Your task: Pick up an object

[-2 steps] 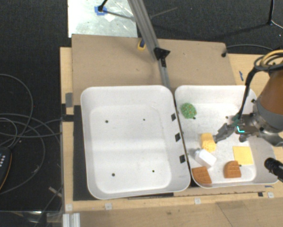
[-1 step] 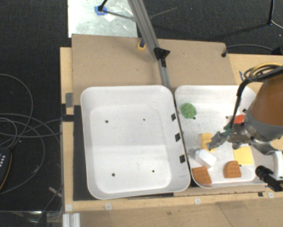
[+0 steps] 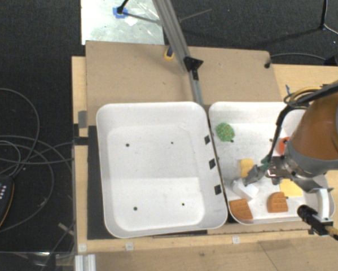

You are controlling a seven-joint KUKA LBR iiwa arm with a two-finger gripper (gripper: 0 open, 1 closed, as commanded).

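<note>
The right bin (image 3: 253, 113) holds several small objects. A green ball (image 3: 225, 131) lies near its back left. A yellow block (image 3: 246, 165) sits mid-bin, with a white piece (image 3: 242, 190) just in front of it. Two orange-brown waffle-like pieces (image 3: 241, 209) (image 3: 277, 202) rest along the front wall, and a pale yellow piece (image 3: 293, 189) lies to their right. My gripper (image 3: 252, 177) reaches in from the right, low over the bin, between the yellow block and the white piece. The arm's orange band (image 3: 321, 131) hides the bin's right part.
The left bin (image 3: 152, 168) stands beside the right one, their walls touching at dark clips (image 3: 212, 163). A grey pole (image 3: 174, 24) slants over the bench's back. Cables run on the floor at left.
</note>
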